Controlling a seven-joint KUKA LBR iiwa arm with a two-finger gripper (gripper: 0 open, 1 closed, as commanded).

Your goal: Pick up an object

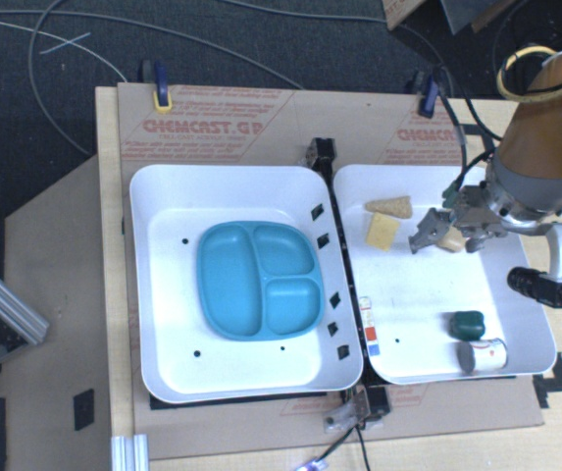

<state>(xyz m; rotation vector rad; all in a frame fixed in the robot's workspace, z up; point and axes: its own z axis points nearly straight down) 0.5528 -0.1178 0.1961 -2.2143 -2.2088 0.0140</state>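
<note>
So the two-finger gripper [450,234] sits low over the right white bin [413,346], near its back edge. Its fingers are spread apart with nothing clamped between them, though a small tan block [449,244] peeks out right by the tips. Just to the left lie a pale yellow square block [383,231] and a tan wedge-shaped piece [388,206], nearly touching. Near the front corner are a dark green lump [467,324] and a white cylinder [486,353]. The left white bin [153,263] holds a blue divided plate [259,279].
</note>
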